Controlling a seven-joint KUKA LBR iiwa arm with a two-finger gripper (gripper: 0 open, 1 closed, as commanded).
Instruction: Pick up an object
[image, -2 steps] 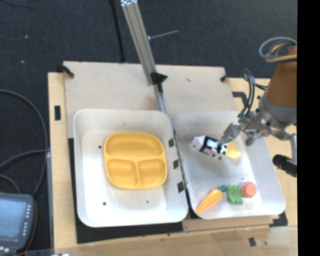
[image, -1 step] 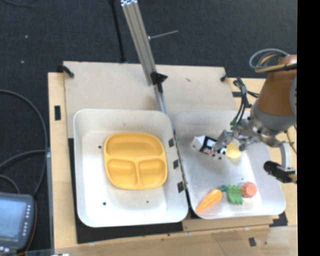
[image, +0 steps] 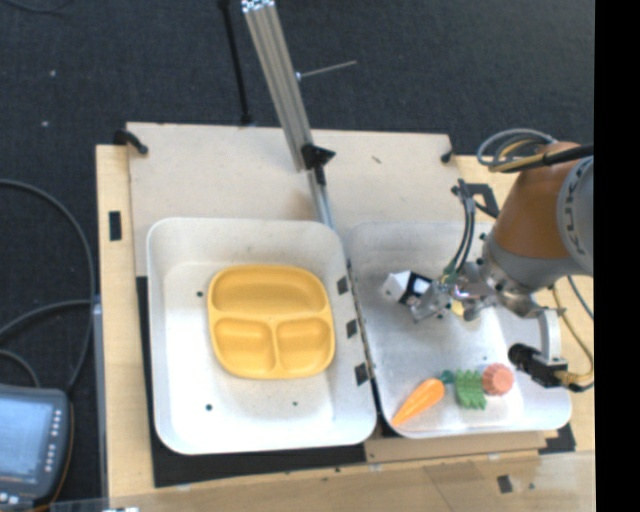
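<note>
A toy carrot (image: 419, 399) with a green leafy top (image: 468, 388) lies near the front edge of the right bin (image: 400, 258). A small pinkish-red ball (image: 497, 379) rests just right of the green top. My gripper (image: 418, 297) hangs over the middle of the right bin, its white and black fingers pointing left, well behind the carrot. The grey arm with its orange band (image: 530, 215) reaches in from the right.
The left bin (image: 175, 290) holds a yellow divided plate (image: 270, 320). A slanted aluminium post (image: 285, 85) rises behind the bins. Black cables loop around the arm's wrist at the right, and a monitor sits at the lower left.
</note>
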